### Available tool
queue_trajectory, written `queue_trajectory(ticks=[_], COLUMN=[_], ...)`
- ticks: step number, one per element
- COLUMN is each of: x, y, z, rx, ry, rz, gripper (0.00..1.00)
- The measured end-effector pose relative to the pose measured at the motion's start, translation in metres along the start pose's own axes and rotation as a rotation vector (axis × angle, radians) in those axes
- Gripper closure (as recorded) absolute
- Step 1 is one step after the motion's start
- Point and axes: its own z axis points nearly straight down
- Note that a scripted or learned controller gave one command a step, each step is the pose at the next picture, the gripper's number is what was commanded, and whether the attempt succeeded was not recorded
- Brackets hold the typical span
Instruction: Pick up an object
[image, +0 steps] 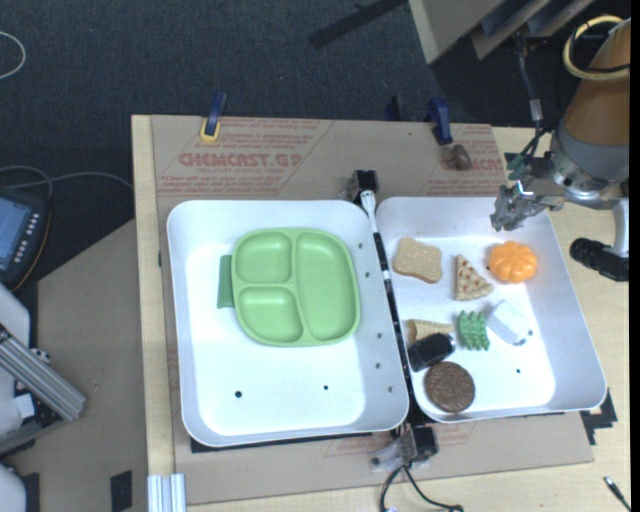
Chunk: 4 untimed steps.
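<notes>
Seven small items lie scattered in the right bin (570, 300): a bread slice (417, 260) lying flat, a pizza wedge (469, 278), an orange pumpkin (512, 261) at the far side, a green spiky piece (472, 330) just beside a white block (509, 324), a black piece (431, 350), and a brown round cookie (449, 386) nearest the camera.

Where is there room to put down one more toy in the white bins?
Left bin: bare floor in front of the green plate, toward the near rim. Right bin: a bare strip between the orange pumpkin and the near right corner. It is crowded around the green toy, black block and brown cookie.
</notes>
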Motion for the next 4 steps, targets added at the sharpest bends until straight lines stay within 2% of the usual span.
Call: queue_trajectory(ticks=[1, 2, 4], x=[0.0, 0.031, 0.103], y=[0.001, -0.045, -0.108], z=[-0.016, -0.014, -0.026], rx=[0.003, 0.012, 0.011], ry=[0.001, 0.005, 0.006], rz=[0.0, 0.0, -0.003], gripper=[1.0, 1.0, 1.0])
